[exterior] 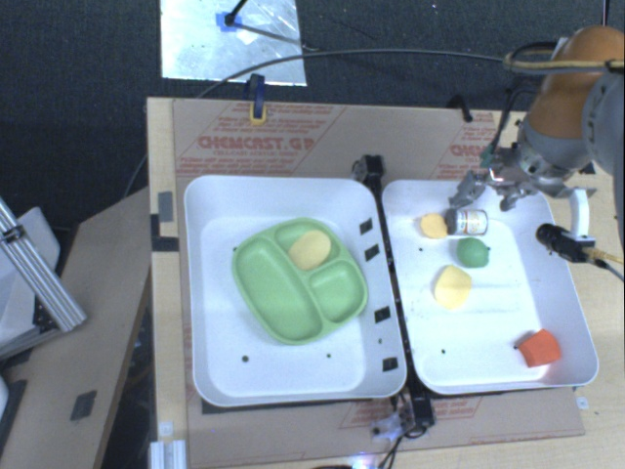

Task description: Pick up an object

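My gripper (486,199) hangs over the far part of the right bin (562,301), its two fingers spread apart and nothing between them. Just below its left finger (466,196) lies a small silver can (472,223) on its side. A small yellow-orange piece (434,226) sits touching the can's left end. A green round object (474,253) lies right in front of the can, and a pale yellow lump (452,287) lies nearer still. An orange block (539,348) rests in the bin's near right corner.
The left bin (220,360) holds a green divided plate (283,306) with a yellow object (311,250) in its far compartment. A black divider with clips (386,281) runs between the bins. The grey and orange arm (576,86) comes in from the upper right.
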Robot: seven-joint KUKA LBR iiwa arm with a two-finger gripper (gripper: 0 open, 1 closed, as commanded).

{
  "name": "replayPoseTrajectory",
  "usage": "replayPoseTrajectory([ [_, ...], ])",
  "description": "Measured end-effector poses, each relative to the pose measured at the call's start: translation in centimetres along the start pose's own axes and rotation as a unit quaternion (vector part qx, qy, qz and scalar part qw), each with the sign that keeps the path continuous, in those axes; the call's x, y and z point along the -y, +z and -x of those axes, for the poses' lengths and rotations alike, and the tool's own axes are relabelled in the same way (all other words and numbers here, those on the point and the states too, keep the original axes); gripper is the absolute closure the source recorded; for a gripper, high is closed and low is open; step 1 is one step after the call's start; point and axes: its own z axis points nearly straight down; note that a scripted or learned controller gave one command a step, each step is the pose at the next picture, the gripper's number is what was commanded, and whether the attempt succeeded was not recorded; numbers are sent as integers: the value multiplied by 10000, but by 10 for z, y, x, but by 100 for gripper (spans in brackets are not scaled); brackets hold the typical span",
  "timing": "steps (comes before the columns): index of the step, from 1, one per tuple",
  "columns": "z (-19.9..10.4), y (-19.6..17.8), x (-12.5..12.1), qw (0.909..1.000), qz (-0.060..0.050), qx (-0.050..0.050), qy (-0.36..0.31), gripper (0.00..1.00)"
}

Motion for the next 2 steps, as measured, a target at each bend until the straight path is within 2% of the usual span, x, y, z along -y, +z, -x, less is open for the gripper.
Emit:
replayPoseTrajectory([
  [1, 0, 62, 3, 10000, -10, -4, 4, 0],
  [2, 0, 74, -2, 10000, 59, 12, -3, 0],
])
